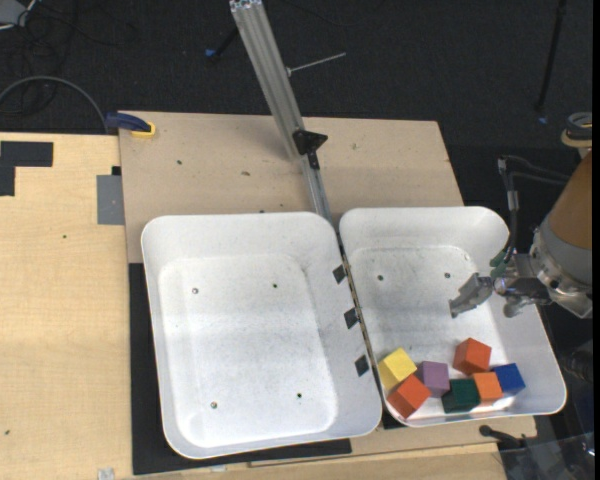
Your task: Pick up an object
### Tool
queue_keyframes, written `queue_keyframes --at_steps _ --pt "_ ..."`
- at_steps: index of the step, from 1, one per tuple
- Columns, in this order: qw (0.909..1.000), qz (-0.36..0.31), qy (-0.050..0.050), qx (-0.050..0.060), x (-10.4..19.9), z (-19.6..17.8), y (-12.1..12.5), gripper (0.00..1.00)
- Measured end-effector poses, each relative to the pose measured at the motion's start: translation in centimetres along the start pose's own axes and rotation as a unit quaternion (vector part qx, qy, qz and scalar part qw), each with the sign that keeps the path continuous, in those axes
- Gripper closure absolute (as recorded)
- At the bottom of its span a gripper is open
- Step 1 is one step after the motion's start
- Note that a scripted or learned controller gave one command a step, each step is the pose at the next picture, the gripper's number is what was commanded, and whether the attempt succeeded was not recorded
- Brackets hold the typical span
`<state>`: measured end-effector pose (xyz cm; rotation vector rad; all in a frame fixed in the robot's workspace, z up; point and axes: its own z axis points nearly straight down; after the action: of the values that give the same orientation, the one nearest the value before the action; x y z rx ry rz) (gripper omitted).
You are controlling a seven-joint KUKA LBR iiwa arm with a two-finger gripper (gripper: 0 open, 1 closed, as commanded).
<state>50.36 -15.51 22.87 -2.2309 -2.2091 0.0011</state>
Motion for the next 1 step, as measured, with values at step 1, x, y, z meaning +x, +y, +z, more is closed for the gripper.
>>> queue_keyframes --at_steps 1 --pt "1.0 -0.005 0.001 0.004 -1.2 10.63 5.46 0.0"
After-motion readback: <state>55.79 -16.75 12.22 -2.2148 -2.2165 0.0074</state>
